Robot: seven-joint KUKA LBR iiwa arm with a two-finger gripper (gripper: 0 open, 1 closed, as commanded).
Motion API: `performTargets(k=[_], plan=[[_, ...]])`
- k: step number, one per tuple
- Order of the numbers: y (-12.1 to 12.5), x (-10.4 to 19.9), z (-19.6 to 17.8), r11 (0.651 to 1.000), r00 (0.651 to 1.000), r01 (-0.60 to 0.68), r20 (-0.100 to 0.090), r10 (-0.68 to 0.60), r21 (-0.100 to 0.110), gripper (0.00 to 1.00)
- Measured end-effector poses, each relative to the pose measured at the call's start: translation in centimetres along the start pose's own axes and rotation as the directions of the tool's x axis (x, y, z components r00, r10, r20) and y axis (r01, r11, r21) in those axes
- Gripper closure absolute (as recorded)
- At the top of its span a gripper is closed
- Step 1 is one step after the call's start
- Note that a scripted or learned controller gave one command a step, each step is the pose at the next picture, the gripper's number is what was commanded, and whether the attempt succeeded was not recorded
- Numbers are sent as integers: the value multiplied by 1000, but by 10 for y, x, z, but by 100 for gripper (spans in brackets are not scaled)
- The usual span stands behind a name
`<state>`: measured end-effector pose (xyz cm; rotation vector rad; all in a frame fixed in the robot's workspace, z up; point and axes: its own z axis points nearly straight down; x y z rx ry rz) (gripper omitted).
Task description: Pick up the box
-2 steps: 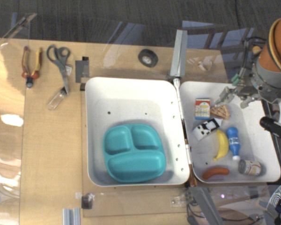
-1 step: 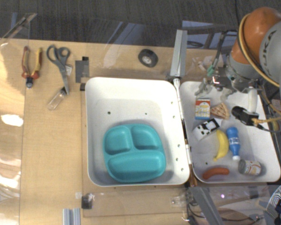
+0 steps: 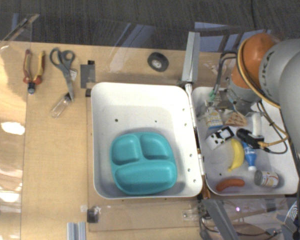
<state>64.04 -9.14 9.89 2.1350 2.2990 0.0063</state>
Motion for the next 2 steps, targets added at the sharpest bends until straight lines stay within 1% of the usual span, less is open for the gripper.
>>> performTargets(k=[1,2], plan=[[2,1,-12,1000,1000,3,0,-3,-5,100],[5,26,-124,990,990,138,0,-138,-2,100]])
